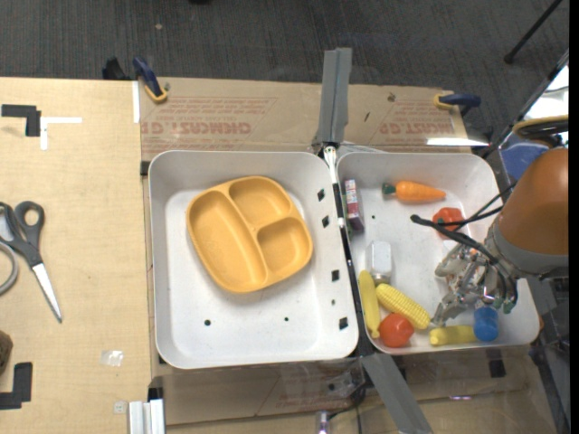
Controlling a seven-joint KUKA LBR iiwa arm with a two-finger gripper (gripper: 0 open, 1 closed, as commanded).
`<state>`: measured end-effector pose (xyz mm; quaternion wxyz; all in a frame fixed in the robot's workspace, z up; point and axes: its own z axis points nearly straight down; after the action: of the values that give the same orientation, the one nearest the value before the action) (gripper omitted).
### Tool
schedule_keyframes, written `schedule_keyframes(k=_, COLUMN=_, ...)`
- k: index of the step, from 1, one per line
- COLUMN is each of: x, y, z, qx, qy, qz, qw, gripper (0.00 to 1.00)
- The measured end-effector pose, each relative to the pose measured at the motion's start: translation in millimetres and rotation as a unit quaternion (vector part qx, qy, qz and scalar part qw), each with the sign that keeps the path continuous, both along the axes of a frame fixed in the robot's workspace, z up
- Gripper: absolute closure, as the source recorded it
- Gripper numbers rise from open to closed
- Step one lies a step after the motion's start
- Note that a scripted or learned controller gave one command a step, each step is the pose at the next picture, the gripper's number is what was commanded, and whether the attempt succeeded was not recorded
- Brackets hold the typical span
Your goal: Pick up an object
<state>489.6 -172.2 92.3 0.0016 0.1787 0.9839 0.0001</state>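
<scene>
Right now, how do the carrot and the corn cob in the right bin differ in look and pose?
The carrot is orange with a green tip, while the corn cob is yellow and bumpy. The carrot lies near the far wall of the right bin, almost level across the view; the corn cob lies toward the near side, slanted. The carrot lies alone; the corn cob lies against other toys. Both are toy foods lying flat.

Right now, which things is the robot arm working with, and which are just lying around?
For the job:
gripper
right bin
toy carrot
corn cob
banana
blue cup
red-orange ball

Just lying about:
yellow divided plate in the left bin
scissors
blue clamps
</scene>
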Motion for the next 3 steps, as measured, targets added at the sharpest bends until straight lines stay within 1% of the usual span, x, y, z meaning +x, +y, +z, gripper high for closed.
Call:
schedule_keyframes(k=1, x=-5, y=-16, z=2, qx=0.0025, qy=-0.005, qz=0.03, qw=0.9995, gripper=0.0)
schedule_keyframes(k=2, x=4, y=-39, z=1, qx=0.0048, qy=0.0, qz=0.055, qw=0.9984, gripper=0.0)
schedule_keyframes(k=3, x=-7, y=-28, z=0, qx=0.002, qy=-0.002, qz=-0.036, qw=0.9993, gripper=0.0)
